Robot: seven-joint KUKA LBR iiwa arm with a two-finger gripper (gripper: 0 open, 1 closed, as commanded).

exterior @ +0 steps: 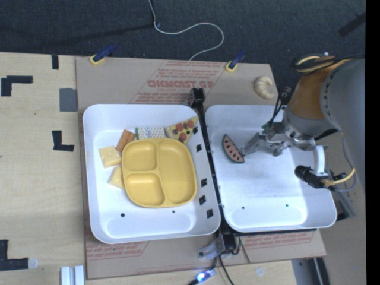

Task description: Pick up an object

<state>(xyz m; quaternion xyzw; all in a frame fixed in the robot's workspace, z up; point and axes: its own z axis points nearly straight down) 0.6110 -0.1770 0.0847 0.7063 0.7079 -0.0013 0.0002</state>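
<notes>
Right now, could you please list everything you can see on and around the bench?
Shallow white plastic bins: two, side by side.
Yellow divided plastic tray: one, left bin.
Small toy food pieces: several, tan, orange, mixed, left bin, around the tray's upper left.
Toy watermelon slice: one, red with dark rind, right bin.
Beige rounded lump: one, on cardboard above right bin.
Grey arm with orange band: one, from the right.
Claw: beside the slice.

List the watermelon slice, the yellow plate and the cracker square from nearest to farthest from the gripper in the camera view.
1. Watermelon slice: in the right bin, just left of the gripper.
2. Yellow plate: middle of the left bin, beyond the divider.
3. Cracker square: left bin, at the plate's far left edge.
</notes>
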